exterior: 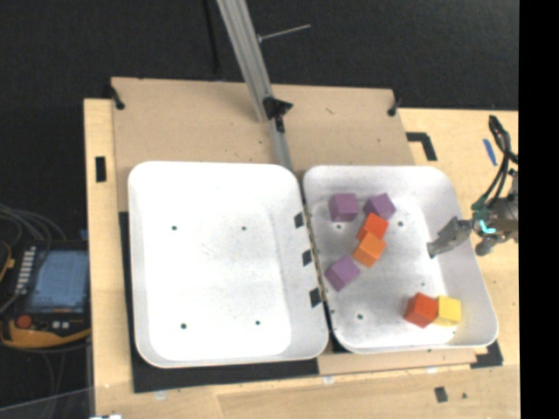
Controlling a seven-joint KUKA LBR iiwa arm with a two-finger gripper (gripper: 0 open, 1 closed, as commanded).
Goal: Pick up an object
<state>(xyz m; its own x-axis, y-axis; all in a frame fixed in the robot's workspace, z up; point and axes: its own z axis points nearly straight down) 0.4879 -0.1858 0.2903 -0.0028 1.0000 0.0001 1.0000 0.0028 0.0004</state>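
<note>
The right bin (410, 182) holds several small blocks. Two purple cubes (343, 206) (381, 205) lie near its far side, and a third purple cube (342, 271) sits close to the divider. Two orange blocks (374, 227) (369, 250) touch each other in the middle. A red cube (421, 309) and a yellow cube (449, 309) sit side by side at the near right corner. My gripper (447, 236) reaches in over the bin's right rim, above bare floor, right of the orange blocks and apart from every block. Nothing shows in its grasp.
The left bin (210, 260) lies beside the right one, with black clips (307, 256) along the shared edge. A slanted metal pole (249, 51) rises behind the bins. Cables (500, 160) hang at the right edge. A blue-screened device (52, 286) sits off the bench at left.
</note>
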